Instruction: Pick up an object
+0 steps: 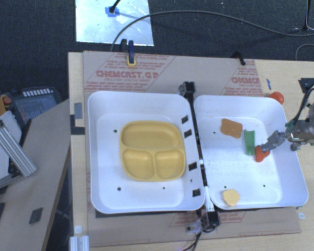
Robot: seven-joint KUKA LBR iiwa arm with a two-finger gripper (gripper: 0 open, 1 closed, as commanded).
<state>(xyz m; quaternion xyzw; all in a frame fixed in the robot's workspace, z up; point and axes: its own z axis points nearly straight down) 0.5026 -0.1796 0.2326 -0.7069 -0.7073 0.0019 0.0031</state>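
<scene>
from where i stand, the two-finger gripper [272, 141] reaches in from the right over the right-hand shallow white plastic bin [290, 184], its grey fingers pointing left and down toward a small red-orange rounded piece [259, 154]. the fingertips sit right at that piece, touching or just above it; i cannot tell whether the fingers are spread or pinched, and i see nothing clearly held between them.

just left of the red piece, touching or nearly so, lies a short green flat block [249, 142], its long axis running up and down the view, roughly across the line of the gripper's reach. further left and a little toward the back is a flat orange-brown slab [231, 128]. a pale yellow rounded chunk [231, 196] rests near the front left corner of the same bin, well apart from the gripper.

so the nearest candidate lies directly under the fingertips, with the green block beside it close enough to get in the way, i would judge.

the left-hand white bin [102, 192] holds a yellow three-compartment plastic tray [152, 150].

the brown board [146, 73] under the bins carries red lettering reading "chemcast", repeated at the right, where it is partly cut off; the smaller words after it are too blurred to read.
</scene>
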